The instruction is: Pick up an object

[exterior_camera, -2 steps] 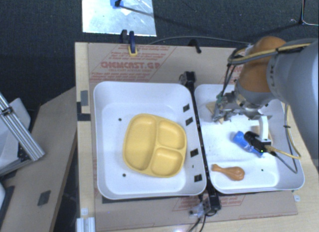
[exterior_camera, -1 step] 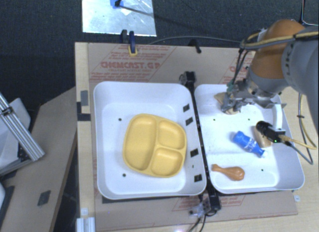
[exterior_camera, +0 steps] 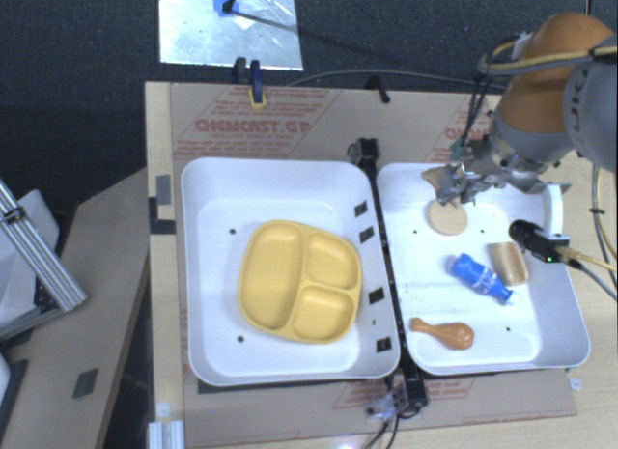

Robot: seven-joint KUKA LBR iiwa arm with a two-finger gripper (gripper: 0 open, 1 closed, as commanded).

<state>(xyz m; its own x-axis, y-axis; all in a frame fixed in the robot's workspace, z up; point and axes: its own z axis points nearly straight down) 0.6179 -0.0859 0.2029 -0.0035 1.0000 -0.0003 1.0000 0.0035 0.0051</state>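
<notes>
The arm (exterior_camera: 555, 70) enters from the right edge at the far side of the scene, its orange band uppermost and the grey wrist housing below it. The wrist bends downward and leftward toward the far part of the right-hand area. The gripper (exterior_camera: 452, 186) hangs at the wrist's left end, pointing down, low and close to the surface beneath it.

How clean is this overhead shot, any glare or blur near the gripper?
Camera view: light is even and soft, shadows faint; the crinkled silver foil sheet at the top glares white; the two-finger gripper is small and dim over the round tan disc; the yellow divided plastic tray and the blue crumpled wrapper read sharp.
</notes>
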